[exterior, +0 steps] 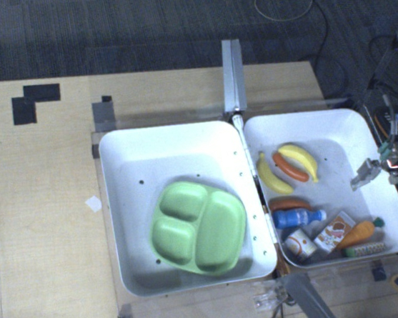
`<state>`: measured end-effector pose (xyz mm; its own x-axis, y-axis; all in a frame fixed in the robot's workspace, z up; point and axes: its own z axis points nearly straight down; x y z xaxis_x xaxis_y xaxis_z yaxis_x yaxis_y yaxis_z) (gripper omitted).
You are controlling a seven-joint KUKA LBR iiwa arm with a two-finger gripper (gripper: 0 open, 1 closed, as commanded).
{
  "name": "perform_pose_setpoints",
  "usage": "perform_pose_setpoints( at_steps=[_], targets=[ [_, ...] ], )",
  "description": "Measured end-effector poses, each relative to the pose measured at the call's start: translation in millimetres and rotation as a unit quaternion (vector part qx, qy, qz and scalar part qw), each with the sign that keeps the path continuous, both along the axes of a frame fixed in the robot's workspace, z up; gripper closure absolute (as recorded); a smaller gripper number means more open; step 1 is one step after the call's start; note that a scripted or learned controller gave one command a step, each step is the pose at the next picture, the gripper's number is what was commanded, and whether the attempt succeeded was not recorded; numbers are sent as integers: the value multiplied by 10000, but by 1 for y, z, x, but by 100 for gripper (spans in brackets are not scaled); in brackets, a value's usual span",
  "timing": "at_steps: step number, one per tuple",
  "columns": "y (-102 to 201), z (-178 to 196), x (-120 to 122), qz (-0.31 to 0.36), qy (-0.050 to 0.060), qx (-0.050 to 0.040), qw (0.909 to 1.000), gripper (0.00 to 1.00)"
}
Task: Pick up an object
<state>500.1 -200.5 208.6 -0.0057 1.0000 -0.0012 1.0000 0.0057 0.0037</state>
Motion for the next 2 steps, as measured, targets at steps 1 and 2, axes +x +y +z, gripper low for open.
perform_pose_setpoints(
  at_steps=[1, 2],
  targets=[
    [62, -118, 38, 91, -32, 0, 10000, 0],
    [64, -106, 40, 97, -52, 11, 9999, 100]
  ],
)
